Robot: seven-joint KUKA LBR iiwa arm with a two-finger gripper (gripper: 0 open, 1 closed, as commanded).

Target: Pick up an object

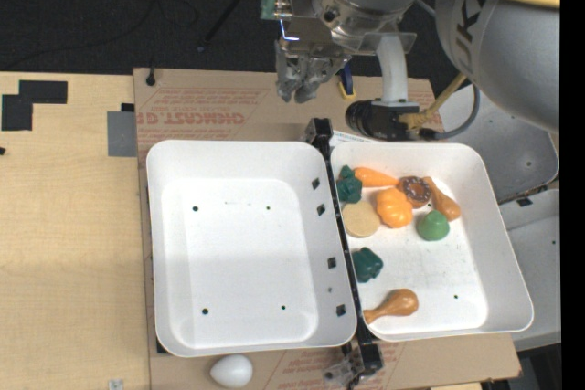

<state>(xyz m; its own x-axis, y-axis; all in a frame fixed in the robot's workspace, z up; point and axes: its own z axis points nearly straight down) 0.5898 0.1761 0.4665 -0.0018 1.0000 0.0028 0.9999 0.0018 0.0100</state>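
Note:
The right bin holds several toy foods: an orange carrot, a small orange pumpkin, a tan round disc, a green ball, two dark green pieces, a brown-topped piece and a tan drumstick. My gripper hangs high above the bench, behind the far edge of the bins, over the cardboard. I see nothing between its fingers.
The left bin sits beside the right one, joined by a black divider. A white egg lies on the cardboard in front of the left bin. The arm's bulk fills the upper right.

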